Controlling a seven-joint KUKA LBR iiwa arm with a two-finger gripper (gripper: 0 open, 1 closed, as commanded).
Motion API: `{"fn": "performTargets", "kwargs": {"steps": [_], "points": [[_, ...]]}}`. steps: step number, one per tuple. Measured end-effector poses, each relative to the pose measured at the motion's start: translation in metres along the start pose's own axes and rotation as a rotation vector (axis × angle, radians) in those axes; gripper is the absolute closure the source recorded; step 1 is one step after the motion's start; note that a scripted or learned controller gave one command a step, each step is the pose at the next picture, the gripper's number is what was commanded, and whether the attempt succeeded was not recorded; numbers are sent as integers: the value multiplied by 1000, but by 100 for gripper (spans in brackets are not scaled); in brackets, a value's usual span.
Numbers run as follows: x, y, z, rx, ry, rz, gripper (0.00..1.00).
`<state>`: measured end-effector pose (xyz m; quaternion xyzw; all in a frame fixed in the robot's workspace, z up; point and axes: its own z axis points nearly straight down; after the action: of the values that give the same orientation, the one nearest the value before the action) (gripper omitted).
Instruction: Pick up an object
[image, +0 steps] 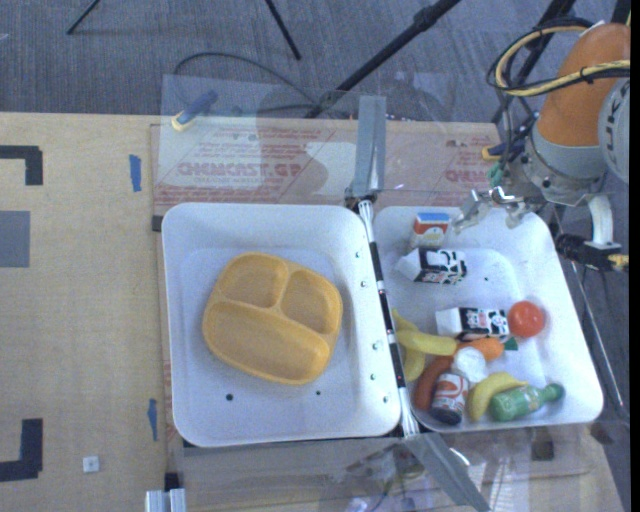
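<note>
My gripper hangs over the far edge of the right bin, open, with nothing between its fingers. Just below and left of it stands a small carton with a blue and orange top. A black-and-white carton lies nearer the bin's middle, and another one sits beside a red tomato. Lower down are a yellow banana, an orange piece, a red sausage, a small sauce bottle, a second banana and a green bottle.
The left bin holds a yellow divided tray. A metal divider runs between the bins at the back. The arm's orange band and cables stand at the upper right.
</note>
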<state>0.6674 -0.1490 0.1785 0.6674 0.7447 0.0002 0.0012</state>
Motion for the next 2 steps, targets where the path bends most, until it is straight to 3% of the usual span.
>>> {"fn": "performTargets", "kwargs": {"steps": [1, 2], "points": [[33, 6, 61, -19, -5, -22, 0], [61, 7, -6, -2, 0, -123, 0]]}}
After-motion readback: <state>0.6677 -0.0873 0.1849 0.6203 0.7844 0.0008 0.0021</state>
